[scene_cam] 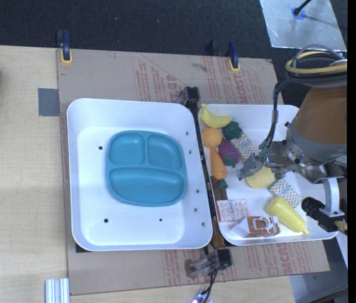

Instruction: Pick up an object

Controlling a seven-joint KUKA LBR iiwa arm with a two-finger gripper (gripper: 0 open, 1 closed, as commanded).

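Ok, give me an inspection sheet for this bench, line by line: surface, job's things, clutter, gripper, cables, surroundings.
Surface: cardboard sheet clamped on a wooden bench, bearing two white bins.
Job's things: right bin holds toy banana, orange, carrot, purple grapes, yellow lemon, yellow corn and small packets.
Clutter: blue divided plate in left bin.
Gripper: gripper low in right bin, beside the lemon.
Cables: black cable along the arm.
Surroundings: dark carpet.

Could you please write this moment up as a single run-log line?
arm: over right white bin | gripper: beside pale yellow lemon-shaped toy, grasp unconfirmed | left white bin: blue three-compartment plastic tray
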